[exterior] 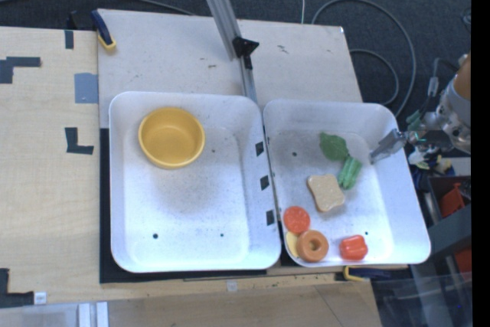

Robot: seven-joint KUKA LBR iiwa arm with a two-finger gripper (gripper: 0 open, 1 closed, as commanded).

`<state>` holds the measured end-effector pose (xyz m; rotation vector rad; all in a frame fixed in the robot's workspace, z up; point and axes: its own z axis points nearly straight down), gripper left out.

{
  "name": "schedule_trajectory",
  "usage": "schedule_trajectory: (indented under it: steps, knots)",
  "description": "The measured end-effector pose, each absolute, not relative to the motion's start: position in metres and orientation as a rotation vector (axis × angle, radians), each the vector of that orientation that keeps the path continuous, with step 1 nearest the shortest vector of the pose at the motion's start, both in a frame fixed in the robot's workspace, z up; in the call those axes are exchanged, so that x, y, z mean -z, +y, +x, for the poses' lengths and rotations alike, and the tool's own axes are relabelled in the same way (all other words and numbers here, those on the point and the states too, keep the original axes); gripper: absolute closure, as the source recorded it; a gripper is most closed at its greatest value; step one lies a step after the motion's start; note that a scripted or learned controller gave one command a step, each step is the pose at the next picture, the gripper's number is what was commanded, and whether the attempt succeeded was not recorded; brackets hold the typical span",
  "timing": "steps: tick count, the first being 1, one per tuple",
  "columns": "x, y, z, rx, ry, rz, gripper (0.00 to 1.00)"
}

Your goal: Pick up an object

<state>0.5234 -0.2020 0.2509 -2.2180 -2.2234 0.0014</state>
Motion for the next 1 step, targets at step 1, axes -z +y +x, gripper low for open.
schedule_trajectory:
  steps: [1]
  knots:
    - [-0.251, -0.2021, 0.5233, -0.001, -2.223, -2.218, 0.0]
